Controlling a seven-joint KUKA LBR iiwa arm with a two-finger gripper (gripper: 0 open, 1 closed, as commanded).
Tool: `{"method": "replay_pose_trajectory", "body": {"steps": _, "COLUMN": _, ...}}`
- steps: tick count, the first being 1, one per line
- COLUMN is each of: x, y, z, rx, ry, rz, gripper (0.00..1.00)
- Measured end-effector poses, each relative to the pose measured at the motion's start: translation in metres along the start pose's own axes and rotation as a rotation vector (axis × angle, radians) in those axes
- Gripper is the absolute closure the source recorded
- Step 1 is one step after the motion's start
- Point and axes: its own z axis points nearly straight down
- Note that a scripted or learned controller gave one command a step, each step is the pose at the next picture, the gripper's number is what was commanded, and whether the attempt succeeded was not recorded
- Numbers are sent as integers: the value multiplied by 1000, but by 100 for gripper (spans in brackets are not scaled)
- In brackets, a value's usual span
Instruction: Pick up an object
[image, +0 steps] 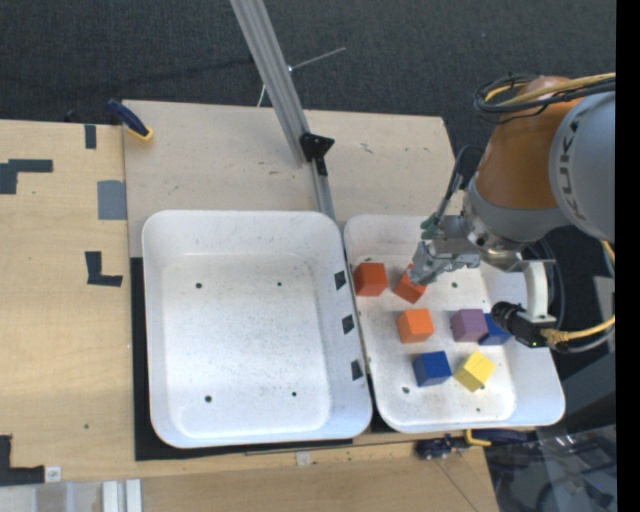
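The grey arm (590, 150) reaches in from the right, its orange band (520, 140) sitting above the wrist. The wrist bends downward and leftward, carrying the gripper (425, 268) low, with its grey body angled toward the lower left.

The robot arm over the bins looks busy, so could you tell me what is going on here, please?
The grey and orange arm reaches into the right bin, with its gripper down at a red-orange block. Whether it actually grips that block cannot be told. Around it lie an orange-red block, an orange block, a purple block, a blue block and a yellow block. The left bin sits beside it.
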Motion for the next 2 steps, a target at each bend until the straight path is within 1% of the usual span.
{"method": "replay_pose_trajectory", "body": {"steps": 1, "x": 52, "y": -6, "z": 8, "rx": -1, "ry": -1, "rz": 4, "gripper": 100}}
{"method": "replay_pose_trajectory", "body": {"steps": 2, "x": 94, "y": -23, "z": 5, "rx": 0, "ry": 0, "rz": 0, "gripper": 100}}
